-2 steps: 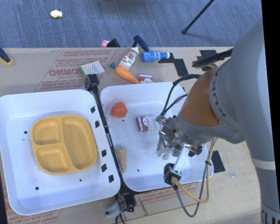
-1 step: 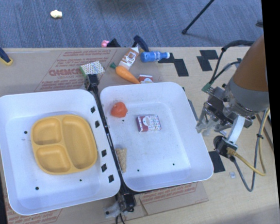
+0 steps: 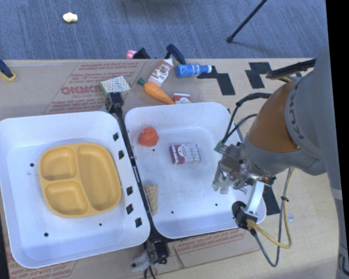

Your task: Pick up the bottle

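Risk: hand [image 3: 226, 177], grip state indiscernible, over right bin [image 3: 217, 111]; blue bottle [image 3: 191, 70] lies outside on bench [image 3: 65, 72], so descent likely misses.

A yellow divided plate [image 3: 79, 179] lies in the left bin [image 3: 8, 181]. In the right bin [image 3: 188, 226] sit a red cup [image 3: 148, 136], a small red-and-white carton [image 3: 185, 153] and a tan sponge [image 3: 151, 198]. A carrot [image 3: 157, 93] lies on the bench's far edge.

One camera overhead, slanted (covering both bins [image 3: 124, 119]).
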{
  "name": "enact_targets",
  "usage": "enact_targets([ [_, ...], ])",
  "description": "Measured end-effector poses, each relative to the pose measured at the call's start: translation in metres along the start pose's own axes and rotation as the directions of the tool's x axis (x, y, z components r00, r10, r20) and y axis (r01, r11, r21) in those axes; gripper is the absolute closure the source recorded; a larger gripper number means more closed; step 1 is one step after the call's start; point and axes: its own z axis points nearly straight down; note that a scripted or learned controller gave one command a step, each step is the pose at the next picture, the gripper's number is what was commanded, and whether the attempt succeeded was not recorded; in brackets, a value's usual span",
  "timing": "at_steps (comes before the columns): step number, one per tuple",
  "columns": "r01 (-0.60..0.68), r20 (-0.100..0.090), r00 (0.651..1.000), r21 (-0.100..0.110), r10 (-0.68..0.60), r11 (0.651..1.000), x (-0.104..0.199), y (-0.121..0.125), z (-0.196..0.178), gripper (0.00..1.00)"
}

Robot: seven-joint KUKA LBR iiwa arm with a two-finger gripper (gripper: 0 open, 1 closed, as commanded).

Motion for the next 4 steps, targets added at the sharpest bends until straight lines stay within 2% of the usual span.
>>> enact_targets([
  [1,-0.181,-0.001,0.983,0.001,0.181,0.983,0.025,-0.017,0.033,1.0],
  [2,-0.175,-0.001,0.985,-0.002,0.175,0.985,-0.017,0.012,-0.006,1.0],
  [3,-0.179,-0.001,0.984,0.001,0.179,0.984,0.014,-0.01,-0.011,1.0],
  [4,-0.276,-0.001,0.961,-0.001,0.276,0.961,0.05,-0.035,-0.055,1.0],
])
